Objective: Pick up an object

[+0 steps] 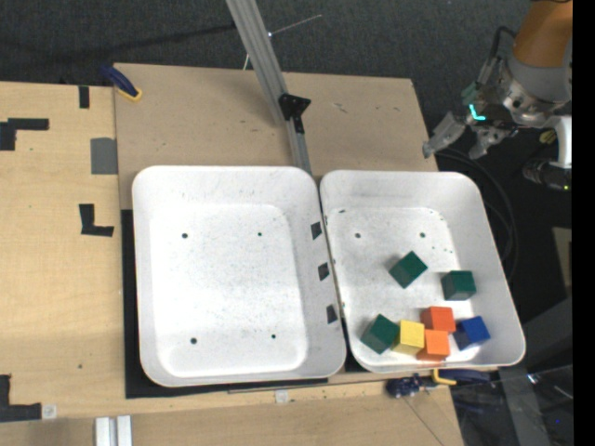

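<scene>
The claw hangs at two o'clock, off the table and well clear of the right bin, fingers spread and pinching nothing. The blocks crowd the bin's five o'clock corner: a yellow block touches green and orange neighbours, so a descent there risks jamming or nudging them. The lone green block looks safer.

A robotics lab: taped plywood bench, white bins, metal camera pole

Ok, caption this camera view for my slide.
Pincer open above the bench, off the right bin holding green, yellow, orange and blue blocks; nothing picked yet.
</scene>
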Robot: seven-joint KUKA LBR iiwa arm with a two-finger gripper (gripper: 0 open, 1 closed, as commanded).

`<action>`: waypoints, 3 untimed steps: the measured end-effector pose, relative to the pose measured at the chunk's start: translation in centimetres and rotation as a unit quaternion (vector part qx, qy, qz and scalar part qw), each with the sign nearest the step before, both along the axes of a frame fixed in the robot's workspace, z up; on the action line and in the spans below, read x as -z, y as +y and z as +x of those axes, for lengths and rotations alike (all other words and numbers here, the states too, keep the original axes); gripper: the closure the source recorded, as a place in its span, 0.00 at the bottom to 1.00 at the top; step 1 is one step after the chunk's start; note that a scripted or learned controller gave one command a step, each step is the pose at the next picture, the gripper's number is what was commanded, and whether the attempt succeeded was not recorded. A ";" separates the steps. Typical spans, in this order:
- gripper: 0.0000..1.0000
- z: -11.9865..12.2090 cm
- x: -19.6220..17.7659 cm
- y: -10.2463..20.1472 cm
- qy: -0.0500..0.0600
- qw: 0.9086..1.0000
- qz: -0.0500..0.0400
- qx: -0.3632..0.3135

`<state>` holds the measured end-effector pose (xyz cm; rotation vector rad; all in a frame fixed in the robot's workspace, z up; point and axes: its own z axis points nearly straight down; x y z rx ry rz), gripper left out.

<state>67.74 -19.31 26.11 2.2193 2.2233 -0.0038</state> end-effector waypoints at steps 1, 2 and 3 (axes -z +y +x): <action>0.00 -0.5 6.4 0.1 0.003 1.000 0.001 0.000; 0.00 0.1 12.2 -0.4 0.002 1.000 0.000 0.000; 0.00 -0.1 16.8 -0.6 0.007 1.000 0.000 0.001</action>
